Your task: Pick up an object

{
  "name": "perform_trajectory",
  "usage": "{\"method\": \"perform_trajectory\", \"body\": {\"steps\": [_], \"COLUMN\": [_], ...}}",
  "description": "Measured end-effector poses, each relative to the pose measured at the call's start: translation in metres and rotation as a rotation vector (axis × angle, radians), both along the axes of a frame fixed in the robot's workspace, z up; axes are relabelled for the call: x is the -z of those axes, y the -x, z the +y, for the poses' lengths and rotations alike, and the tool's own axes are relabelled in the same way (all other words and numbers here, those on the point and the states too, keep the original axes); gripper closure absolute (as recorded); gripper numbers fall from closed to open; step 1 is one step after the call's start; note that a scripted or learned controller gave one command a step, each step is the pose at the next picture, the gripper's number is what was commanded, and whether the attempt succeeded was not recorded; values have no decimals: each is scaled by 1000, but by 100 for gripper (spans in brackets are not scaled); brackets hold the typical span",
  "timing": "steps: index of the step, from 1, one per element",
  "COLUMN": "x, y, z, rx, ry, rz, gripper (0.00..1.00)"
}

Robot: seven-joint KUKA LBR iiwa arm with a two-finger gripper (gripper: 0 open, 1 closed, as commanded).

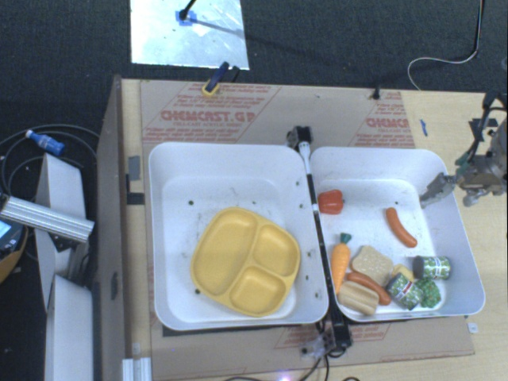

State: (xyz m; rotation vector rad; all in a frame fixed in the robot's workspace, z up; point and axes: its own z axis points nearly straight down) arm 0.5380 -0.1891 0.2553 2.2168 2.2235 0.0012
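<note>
One sausage (401, 226) lies just left of gripper (449, 184); apart.

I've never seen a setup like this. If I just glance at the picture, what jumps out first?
Probably the bright yellow divided tray lying alone in the left white bin. Next, the right bin holds a cluster of toy food: an orange carrot, a sausage and a red pepper, with more pieces piled at its near edge. At the far right edge, the gripper reaches over the right bin's rim.
</note>
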Motion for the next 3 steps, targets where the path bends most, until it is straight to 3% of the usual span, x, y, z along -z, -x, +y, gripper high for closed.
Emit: {"method": "perform_trajectory", "body": {"steps": [1, 2, 3], "x": [94, 171, 160], "y": [-50, -39, -40], "z": [10, 5, 5], "rx": [-1, 2, 0], "ry": [-1, 0, 1], "rz": [3, 1, -2], "gripper": [0, 0, 100]}}
